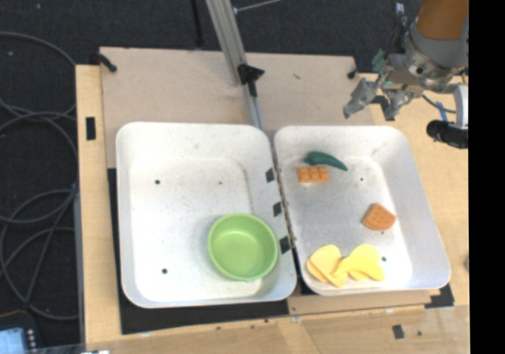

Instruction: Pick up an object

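The arm (442, 5) reaches in from the right, its pincer (372, 98) poised above the desk (316, 76) just beyond the far edge of the right bin (410, 187). The pincer's fingers (357, 100) are spread apart and grasp nothing. In the right bin lie a green pepper (326, 159) near the far wall, a small orange waffle (312, 175) just beside it, an orange wedge (379, 217) toward the right side, and a cluster of yellow pieces (345, 264) near the front edge. All of them rest on the bin floor, well apart from the pincer. The left bin (158, 187) holds a green bowl (242, 246), upright near its front right corner. A metal pole (225, 21) slants across the desk behind the bins, and black cables (35, 179) trail over the dark floor at left.
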Tool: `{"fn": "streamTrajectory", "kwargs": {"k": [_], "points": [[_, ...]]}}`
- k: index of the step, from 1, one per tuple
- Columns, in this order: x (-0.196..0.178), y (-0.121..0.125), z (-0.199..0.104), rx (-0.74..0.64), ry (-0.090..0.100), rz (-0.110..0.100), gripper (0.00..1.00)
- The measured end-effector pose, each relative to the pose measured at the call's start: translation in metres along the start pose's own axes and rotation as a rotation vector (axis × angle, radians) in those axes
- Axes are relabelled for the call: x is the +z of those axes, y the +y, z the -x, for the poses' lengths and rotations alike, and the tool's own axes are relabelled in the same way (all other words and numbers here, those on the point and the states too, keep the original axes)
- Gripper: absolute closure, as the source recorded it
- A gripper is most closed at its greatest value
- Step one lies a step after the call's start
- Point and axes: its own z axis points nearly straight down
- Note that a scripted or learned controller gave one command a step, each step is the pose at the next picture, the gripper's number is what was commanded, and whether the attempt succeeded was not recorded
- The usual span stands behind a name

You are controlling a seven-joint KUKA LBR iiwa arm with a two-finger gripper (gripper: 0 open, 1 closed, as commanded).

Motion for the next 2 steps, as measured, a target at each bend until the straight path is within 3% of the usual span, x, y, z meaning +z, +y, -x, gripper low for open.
{"fn": "streamTrajectory", "kwargs": {"k": [1, 2], "points": [[0.000, 0.000, 0.001, 0.000, -0.002, -0.001, 0.00], [0.054, 0.009, -0.001, -0.002, -0.001, -0.005, 0.00]]}}
